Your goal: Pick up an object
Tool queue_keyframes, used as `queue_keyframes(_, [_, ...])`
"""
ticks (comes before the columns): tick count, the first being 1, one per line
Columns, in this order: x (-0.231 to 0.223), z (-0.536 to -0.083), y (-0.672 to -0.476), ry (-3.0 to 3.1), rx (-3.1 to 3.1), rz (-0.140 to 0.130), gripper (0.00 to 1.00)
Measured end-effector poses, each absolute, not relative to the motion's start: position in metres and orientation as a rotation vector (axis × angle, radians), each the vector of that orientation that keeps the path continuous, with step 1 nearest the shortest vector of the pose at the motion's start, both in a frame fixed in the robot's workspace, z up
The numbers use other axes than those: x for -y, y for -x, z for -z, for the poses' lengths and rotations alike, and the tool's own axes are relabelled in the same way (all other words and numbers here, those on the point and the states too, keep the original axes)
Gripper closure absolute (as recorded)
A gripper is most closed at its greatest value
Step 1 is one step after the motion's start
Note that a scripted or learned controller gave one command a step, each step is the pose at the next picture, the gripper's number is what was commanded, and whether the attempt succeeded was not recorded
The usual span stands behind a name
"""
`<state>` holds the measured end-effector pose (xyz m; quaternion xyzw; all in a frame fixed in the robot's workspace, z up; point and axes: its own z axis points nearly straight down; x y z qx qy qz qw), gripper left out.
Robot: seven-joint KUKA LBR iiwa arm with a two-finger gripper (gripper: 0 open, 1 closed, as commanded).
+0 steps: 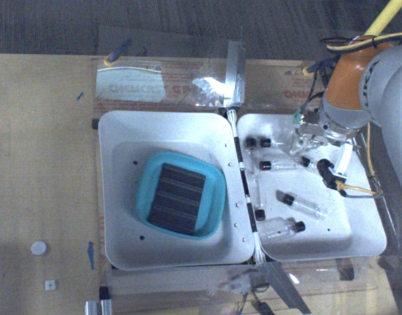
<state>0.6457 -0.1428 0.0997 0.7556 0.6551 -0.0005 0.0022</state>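
Clear vials with black caps lie scattered in the right bin [364, 238], and I count about five: one near the top left [258, 141], one just below it [274, 166], one in the middle [299, 203], one at the bottom [282, 228], and a small one against the left wall [259, 213], hard to make out. The arm [368, 77] comes in from the right, its orange band above the wrist, bent down over the bin's upper right part. The gripper [310, 140] hangs low there, close above the floor, near the top vials; whether it is parted or closed I cannot tell. The left bin [115, 176] holds one teal tray [148, 189] carrying a dark ridged block [181, 197].
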Motion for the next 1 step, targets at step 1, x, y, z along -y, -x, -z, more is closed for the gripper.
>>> queue_keyframes(1, [0.1433,-0.0981,-0.6442,-2.373,-2.056,0.007,0.0])
